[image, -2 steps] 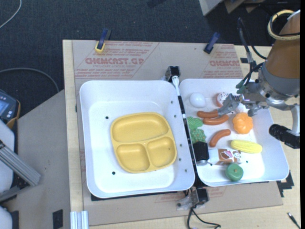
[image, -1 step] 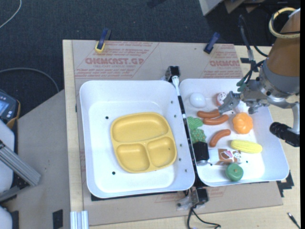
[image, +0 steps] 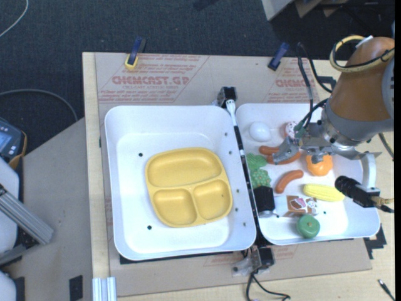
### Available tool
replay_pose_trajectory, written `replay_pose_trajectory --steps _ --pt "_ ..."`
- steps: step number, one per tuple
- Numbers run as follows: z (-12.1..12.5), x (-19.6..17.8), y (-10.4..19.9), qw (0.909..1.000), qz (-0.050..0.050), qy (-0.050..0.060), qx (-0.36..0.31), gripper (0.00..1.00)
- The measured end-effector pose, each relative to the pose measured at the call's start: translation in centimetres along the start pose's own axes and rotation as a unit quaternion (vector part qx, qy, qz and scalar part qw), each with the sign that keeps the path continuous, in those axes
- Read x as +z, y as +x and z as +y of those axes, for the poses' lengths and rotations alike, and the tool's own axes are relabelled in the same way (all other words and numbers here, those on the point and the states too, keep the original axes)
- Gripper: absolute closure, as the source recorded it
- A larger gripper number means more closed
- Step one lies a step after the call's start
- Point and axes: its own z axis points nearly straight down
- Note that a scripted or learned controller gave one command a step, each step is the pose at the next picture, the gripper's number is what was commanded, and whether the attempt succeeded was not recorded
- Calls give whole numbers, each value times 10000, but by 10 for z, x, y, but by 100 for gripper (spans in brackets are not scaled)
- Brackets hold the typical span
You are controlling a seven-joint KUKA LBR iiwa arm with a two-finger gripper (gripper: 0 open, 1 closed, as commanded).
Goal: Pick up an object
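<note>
My gripper [image: 287, 152] hangs low over the middle of the right bin [image: 357, 227], reaching in from the right. It is directly over a red sausage [image: 269, 149], and its grey body covers that sausage's right end. Close around it lie a white egg [image: 259, 130], a pink-and-white item [image: 290, 129], an orange fruit [image: 319, 163], a second sausage [image: 288, 180] and a green leafy piece [image: 257, 169]. Whether anything is gripped cannot be made out.
Nearer the front of the right bin are a yellow corn cob [image: 323, 192], a small printed carton [image: 301, 204], a green round fruit [image: 307, 226] and a black block [image: 264, 199]. The left bin [image: 125, 168] holds a yellow divided plate [image: 187, 185]. A black fixture [image: 354, 191] juts in at the right rim.
</note>
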Motion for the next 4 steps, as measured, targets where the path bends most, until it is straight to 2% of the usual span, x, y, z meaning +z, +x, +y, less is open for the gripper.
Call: replay_pose_trajectory --steps 2,3,4 --pt "-5 87 -2 10000 -2 -18 8 0" --pt "-2 102 -1 10000 15 -58 -4 0" --pt "1 89 -1 9999 4 -112 -2 100"
